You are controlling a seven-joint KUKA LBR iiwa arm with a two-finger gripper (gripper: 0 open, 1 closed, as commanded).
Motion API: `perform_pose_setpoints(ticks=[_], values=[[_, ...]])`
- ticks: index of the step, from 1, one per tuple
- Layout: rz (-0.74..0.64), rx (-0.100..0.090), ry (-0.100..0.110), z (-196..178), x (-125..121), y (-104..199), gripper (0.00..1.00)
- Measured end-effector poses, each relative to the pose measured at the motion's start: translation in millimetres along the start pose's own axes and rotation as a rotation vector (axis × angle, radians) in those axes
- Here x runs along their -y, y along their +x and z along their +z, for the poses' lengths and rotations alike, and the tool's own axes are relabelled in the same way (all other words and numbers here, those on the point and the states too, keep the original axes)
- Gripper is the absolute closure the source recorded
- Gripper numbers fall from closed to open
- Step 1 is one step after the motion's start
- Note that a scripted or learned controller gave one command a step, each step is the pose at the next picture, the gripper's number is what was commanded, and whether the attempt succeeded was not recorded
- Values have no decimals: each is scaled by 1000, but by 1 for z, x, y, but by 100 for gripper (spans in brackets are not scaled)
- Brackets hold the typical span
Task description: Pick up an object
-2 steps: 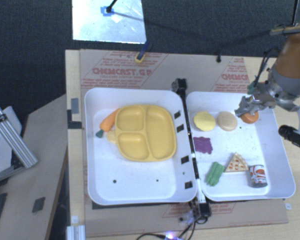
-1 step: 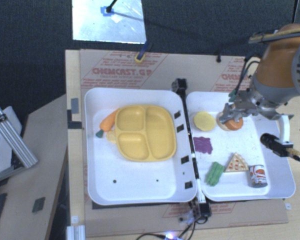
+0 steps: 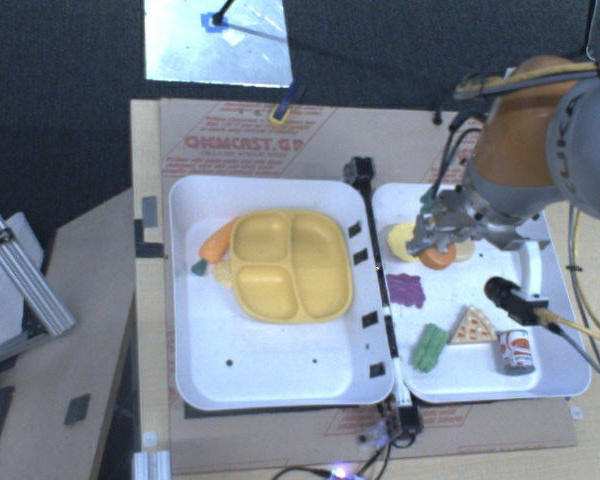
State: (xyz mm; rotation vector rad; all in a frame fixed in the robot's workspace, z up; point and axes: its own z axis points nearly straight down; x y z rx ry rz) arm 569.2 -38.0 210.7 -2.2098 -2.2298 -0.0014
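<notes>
My gripper [image 3: 432, 236] sits over the orange toy [image 3: 439, 256] at the right bin's [image 3: 570, 373] ten o'clock; its spread I cannot tell. The yellow piece [image 3: 400, 239] touching it could jam a finger.

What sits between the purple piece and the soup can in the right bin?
In the camera view, the pizza slice lies between the purple piece and the can.

left bin [image 3: 195, 368]: tray [image 3: 285, 266] in the middle, carrot [image 3: 216, 241] touching its left edge
right bin [image 3: 570, 368]: can [image 3: 516, 351] near right, pizza slice [image 3: 472, 327] just left of it
</notes>
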Motion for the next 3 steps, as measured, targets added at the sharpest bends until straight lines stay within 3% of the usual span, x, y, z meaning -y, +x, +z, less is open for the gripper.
perform_pose_setpoints(ticks=[1, 2, 3], values=[[1, 2, -2, -5, -3, 31, 100], [3, 1, -3, -18, -2, 36, 100], [9, 3, -2, -14, -4, 17, 100]])
